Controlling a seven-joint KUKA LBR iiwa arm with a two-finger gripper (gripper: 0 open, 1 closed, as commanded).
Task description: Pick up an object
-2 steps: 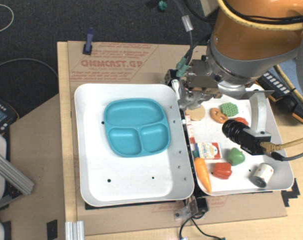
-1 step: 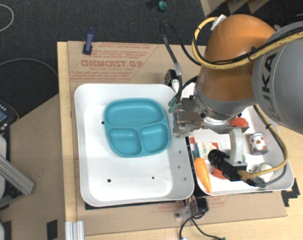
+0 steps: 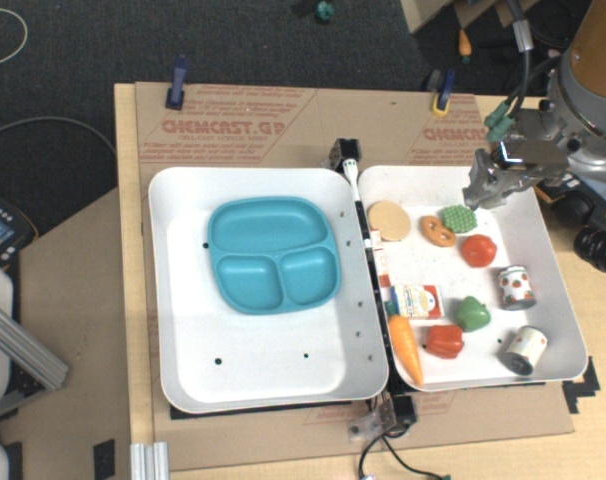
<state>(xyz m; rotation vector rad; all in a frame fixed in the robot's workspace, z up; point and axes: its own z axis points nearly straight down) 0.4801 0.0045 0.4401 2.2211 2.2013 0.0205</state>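
My gripper [image 3: 480, 194] hangs over the back of the right bin [image 3: 561, 298], just above and right of a green bumpy toy [image 3: 459, 218]. Nothing shows between its fingers. In that bin lie a tan round cookie [image 3: 388, 219], a small pretzel [image 3: 438, 231], a red tomato [image 3: 478, 251], a small printed can [image 3: 516, 288], a silver can on its side [image 3: 524, 349], a green pepper [image 3: 471, 313], a red pepper [image 3: 444, 341], a carton [image 3: 414, 300] and an orange carrot [image 3: 405, 350].
The left bin [image 3: 183, 338] holds a blue divided plate [image 3: 273, 253]. A black clip [image 3: 344, 152] sits at the back where the bins meet. Blue [image 3: 176, 84] and yellow-blue [image 3: 443, 90] clamps pin the cardboard base.
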